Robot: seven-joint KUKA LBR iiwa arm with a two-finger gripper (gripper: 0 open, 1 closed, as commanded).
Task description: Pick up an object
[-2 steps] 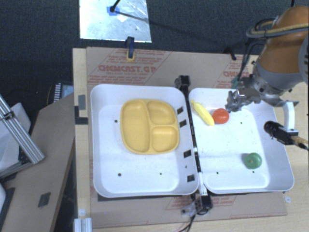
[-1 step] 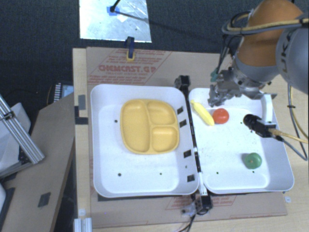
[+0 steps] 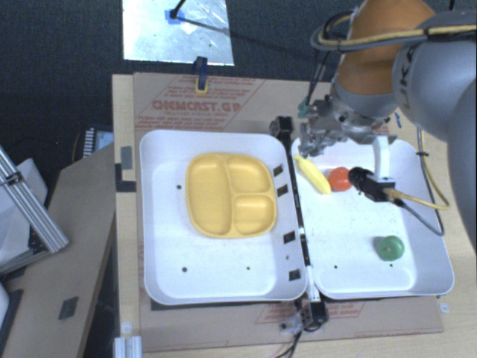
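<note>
Counter [image 3: 246, 95] of brown board carries two shallow white plastic bins side by side. The left bin [image 3: 160, 222] holds a yellow three-compartment plastic tray [image 3: 227, 195], lying flat near its middle. The right bin [image 3: 350, 274] holds a small yellow banana-shaped toy [image 3: 314, 175] near its upper left, a small round orange ball [image 3: 340, 178] just beside it, and a round green fruit-shaped object [image 3: 389, 247] well apart toward the lower right. The metal gripper [image 3: 317, 142] hangs above the banana's upper end; whether it is spread or pressed together cannot be told.
</note>
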